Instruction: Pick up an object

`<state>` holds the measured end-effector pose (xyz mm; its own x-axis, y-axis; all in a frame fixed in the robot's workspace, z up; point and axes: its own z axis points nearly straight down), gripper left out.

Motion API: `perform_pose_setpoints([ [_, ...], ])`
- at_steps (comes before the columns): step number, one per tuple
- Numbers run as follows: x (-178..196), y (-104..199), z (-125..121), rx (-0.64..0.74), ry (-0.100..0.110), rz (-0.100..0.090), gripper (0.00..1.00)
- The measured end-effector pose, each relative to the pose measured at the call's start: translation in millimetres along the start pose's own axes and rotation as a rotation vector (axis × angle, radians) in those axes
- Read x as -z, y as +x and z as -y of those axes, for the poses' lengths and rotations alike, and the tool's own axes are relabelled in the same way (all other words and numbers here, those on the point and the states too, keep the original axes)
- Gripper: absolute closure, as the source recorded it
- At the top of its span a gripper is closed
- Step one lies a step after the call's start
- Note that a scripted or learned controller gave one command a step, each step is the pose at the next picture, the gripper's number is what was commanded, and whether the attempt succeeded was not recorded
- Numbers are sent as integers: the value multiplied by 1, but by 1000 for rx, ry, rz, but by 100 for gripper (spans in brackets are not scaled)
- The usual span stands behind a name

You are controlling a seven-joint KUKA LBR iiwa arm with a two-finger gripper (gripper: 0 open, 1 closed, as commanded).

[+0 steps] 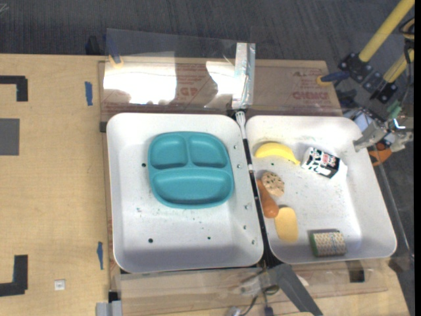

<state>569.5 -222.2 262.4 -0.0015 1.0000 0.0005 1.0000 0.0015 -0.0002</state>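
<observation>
Task is barely begun, by the look of it. Nothing is lifted: every object lies flat in its bin.

The right bin (368, 196) holds 5 candidates. A yellow banana (275, 152) sits near the far left corner. A black-and-white printed packet (321, 162) lies just right of the banana, apart from it. A brown speckled cookie-like piece (273, 184) rests against the left wall, touching or just beside an orange carrot-like stick (268, 203) that runs toward the near side. A pale yellow-orange oval lump (286, 223) sits just right of the stick's near end. A small rectangular woven-pattern block (327, 242) lies near the front right corner, well apart from the rest.

The left bin (125, 242) carries 1 teal divided plate (191, 168) with 3 compartments, nothing in them.

The gripper (381, 135) hangs at the far right edge of the right bin, over or just outside its rim, not above any object. Whether the jaws are apart or together I cannot tell; they are too small and cluttered here. Nothing shows between them.

Left to do, as I judge: choose a target, travel in over the bin, descend, close, lift. The packet is nearest the gripper, so it seems the shortest reach. The cookie piece and stick hug the wall, so they look awkward to grasp.
</observation>
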Motion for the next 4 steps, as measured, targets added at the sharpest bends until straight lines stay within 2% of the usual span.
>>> perform_pose_setpoints([
  [1,-103,-1,50,156,6,-2,0],
  [2,-162,53,-6,-10,2,1,0],
  [3,-177,31,-65,38,-2,0,0],
  [4,-164,32,-66,42,-5,3,100],
])
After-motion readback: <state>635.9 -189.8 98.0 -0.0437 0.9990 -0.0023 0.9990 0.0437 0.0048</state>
